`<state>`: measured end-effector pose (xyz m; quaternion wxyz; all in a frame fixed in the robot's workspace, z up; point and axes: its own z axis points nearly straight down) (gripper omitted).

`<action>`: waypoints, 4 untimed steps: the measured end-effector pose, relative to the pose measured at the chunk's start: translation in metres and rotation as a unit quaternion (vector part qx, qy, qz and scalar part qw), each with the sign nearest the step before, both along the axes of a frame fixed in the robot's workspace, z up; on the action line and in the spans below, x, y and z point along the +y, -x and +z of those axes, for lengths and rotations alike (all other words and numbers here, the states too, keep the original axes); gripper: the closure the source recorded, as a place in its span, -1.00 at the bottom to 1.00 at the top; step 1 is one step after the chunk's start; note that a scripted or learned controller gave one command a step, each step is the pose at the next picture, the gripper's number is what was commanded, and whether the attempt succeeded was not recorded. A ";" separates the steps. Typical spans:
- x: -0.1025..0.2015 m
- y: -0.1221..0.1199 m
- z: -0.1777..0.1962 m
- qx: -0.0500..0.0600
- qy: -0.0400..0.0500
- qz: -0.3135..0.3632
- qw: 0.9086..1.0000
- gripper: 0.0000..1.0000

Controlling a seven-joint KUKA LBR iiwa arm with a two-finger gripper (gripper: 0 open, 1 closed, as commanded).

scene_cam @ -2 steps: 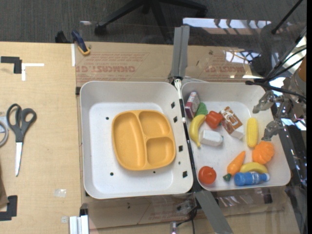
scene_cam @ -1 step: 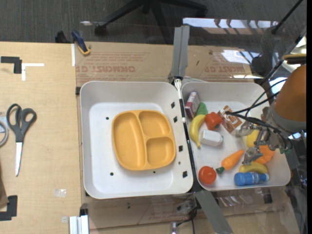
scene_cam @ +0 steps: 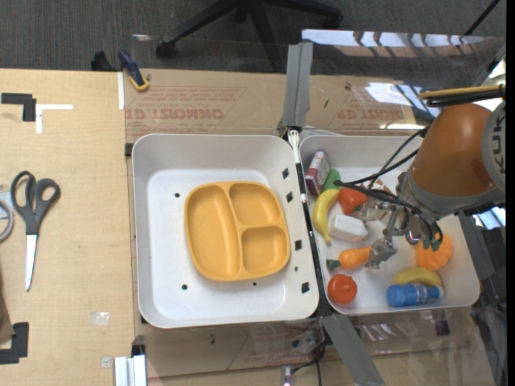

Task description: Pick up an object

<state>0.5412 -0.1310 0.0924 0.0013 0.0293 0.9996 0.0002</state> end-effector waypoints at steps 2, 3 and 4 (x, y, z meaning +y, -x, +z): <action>-0.017 0.004 0.000 0.000 0.000 -0.102 0.995 -1.00; 0.019 -0.064 0.002 -0.002 0.000 -0.076 0.997 -1.00; -0.047 0.063 0.000 0.000 0.000 -0.126 0.992 -1.00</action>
